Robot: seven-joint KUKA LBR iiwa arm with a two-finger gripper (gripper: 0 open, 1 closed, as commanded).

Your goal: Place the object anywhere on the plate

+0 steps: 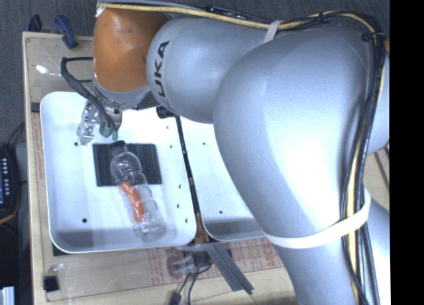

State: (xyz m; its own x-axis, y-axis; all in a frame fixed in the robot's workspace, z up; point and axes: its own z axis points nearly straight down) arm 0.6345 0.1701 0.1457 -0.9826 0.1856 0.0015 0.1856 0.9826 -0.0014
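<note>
Your bottle [136,194] is lying on its side in the left bin [59,164], cap end up on the dark plate [126,163], base hanging off the plate's near edge onto white bin floor. Long axis runs from the far left down toward the near right, slightly slanted. The gripper [96,124] hovers just past the cap, nothing in it; I can't tell how its jaws stand.
</note>
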